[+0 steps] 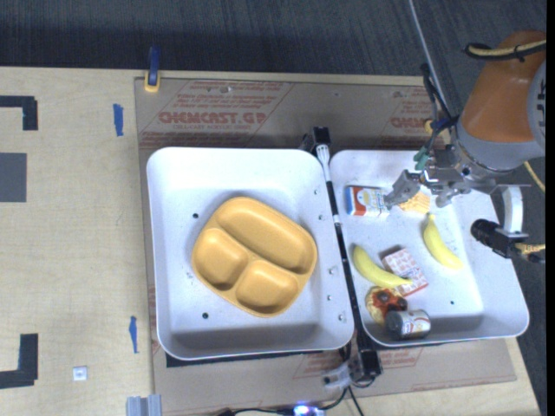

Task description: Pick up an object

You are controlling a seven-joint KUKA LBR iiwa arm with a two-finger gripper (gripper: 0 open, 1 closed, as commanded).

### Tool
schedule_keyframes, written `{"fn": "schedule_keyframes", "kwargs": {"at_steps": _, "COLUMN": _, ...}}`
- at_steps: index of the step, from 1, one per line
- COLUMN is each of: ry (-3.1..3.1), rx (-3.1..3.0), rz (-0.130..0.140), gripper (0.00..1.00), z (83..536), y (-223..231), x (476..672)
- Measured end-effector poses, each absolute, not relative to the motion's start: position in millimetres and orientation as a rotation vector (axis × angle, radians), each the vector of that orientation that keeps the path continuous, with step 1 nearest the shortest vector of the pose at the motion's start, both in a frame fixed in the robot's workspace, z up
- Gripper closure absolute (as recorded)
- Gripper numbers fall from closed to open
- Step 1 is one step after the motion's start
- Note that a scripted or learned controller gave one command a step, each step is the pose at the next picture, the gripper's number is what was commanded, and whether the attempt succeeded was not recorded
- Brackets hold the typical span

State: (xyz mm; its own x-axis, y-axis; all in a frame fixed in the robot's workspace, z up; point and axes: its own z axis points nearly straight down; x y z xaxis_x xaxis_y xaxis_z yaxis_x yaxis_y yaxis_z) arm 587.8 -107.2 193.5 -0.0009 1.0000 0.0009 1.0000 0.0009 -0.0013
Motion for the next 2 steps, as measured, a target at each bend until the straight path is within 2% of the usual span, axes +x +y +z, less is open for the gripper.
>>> {"fn": "schedule_keyframes", "kwargs": {"at_steps": 1, "ry": -2.224, "rx": -2.223, "rz": -0.003, "gripper": 0.0, "z": 86, "y": -104, "x": 580.3}}
{"fn": "schedule_keyframes", "kwargs": {"at_steps": 2, "ry": -2.226, "rx": -2.228, "rz": -0.008, "gripper": 1.0, "z": 97, "y": -105, "x": 581.7}}
